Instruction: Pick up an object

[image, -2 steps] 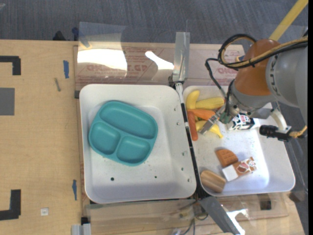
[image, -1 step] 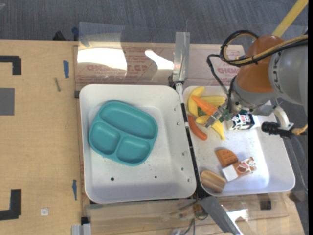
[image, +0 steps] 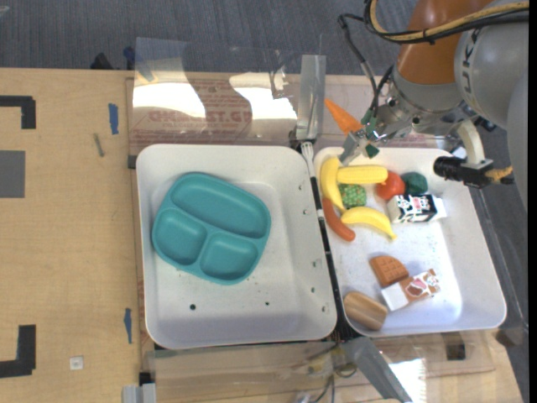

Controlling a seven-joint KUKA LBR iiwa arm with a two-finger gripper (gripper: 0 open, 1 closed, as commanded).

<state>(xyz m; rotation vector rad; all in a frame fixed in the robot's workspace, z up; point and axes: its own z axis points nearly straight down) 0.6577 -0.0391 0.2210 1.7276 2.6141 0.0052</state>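
Teal tray (image: 211, 227), yellow bananas (image: 367, 218), orange carrot (image: 341, 115), perhaps a black-and-white carton (image: 416, 207).

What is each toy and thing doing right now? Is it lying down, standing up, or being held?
Teal tray: lying flat in the left bin.
Bananas: lying in the right bin, touching other toys.
Milk carton: tipped on its side.
Carrot: lifted, tilted, at the gripper; grip unclear.
Bread roll: lying by the bin's near edge.
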